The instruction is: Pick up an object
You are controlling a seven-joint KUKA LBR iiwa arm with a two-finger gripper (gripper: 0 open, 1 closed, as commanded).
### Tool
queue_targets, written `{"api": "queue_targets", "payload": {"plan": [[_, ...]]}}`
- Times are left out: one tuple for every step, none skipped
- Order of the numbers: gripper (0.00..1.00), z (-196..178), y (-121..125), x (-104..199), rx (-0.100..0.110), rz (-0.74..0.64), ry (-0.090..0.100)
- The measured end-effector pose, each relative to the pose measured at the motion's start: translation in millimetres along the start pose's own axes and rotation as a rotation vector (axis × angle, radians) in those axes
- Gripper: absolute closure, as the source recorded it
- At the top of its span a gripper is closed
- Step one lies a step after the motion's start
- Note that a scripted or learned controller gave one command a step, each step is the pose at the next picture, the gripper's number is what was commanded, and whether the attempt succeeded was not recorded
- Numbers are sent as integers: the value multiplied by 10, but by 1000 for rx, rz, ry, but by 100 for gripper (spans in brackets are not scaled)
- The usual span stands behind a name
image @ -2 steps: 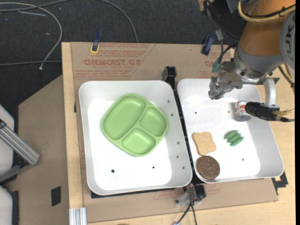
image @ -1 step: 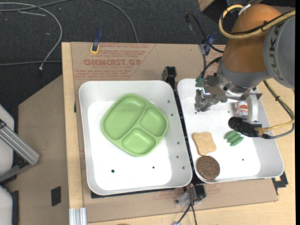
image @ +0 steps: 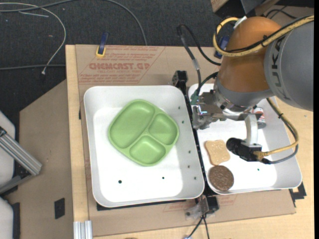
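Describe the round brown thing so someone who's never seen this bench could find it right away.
Find the right-hand white bin. At its front left corner, by the divide between the bins, lies the round brown cookie. The toast slice just behind it is pale tan and squarish; the cookie is darker and circular.

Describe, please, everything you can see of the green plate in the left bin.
The green plate is pale green, looks like matte plastic, and has a rounded square outline with three compartments: one large on its left, two smaller on its right. All three hold nothing. It lies flat and right way up, turned at an angle to the bin's sides, on the floor of the left bin, somewhat above the bin's middle in the view. It touches just the bin floor, clear of the walls.
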State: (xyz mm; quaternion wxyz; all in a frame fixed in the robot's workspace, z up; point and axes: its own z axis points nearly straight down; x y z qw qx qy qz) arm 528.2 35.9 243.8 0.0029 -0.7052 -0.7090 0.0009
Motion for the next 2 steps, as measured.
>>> {"api": "queue_targets", "payload": {"plan": [[100,74,-169,392,0,1,0],[0,71,-161,367,-2,5,-2]]}}
